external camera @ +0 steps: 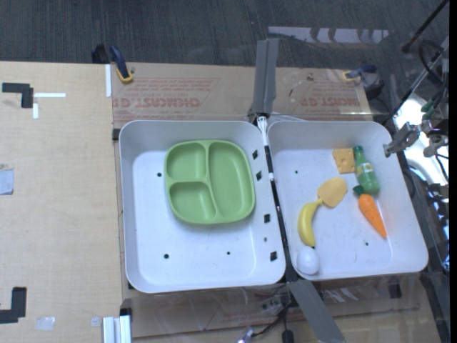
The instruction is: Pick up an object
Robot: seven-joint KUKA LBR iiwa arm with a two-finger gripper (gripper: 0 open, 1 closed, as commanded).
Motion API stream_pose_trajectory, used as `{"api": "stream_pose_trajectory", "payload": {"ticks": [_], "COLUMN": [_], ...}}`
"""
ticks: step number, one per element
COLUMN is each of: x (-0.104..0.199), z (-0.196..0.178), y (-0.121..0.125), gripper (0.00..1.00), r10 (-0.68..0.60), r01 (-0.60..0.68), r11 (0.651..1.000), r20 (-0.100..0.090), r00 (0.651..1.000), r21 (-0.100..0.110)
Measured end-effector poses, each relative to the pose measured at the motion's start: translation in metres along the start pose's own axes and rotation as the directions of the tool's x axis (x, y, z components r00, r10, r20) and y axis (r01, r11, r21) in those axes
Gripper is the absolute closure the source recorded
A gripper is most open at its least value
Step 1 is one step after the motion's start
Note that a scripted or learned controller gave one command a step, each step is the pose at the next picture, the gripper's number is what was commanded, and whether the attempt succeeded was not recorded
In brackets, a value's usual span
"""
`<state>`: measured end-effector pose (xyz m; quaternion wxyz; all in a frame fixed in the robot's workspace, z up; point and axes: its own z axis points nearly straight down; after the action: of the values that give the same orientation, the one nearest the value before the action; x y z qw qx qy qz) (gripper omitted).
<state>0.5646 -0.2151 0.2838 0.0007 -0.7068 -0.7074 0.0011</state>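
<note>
Dark carpet floor (178, 13), wooden bench (57, 191)

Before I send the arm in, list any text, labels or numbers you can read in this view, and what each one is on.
"CHEMCAST GP" in red, mirrored and partly blurred, on the brown paper sheet behind the left bin.
Red printing on the paper sheet behind the right bin: mirrored too, too blurred to read for certain.
Label on the green bottle: too small to read.
</note>
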Motion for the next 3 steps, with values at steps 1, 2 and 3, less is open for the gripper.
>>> {"api": "stream_pose_trajectory", "payload": {"ticks": [1, 2, 3], "x": [-0.006, 0.064, -0.007], "z": [0.101, 0.007, 0.133], "y": [-0.004, 0.017, -0.004], "gripper": [0.0, 0.0, 0.0], "r10": [0.124, -0.008, -0.174], "r01": [-0.124, 0.008, 0.174], "r11": [0.992, 1.0, 0.985], "r20": [-0.001, 0.0, 0.0], "r00": [0.992, 1.0, 0.985], "r21": [0.001, -0.001, -0.001]}}
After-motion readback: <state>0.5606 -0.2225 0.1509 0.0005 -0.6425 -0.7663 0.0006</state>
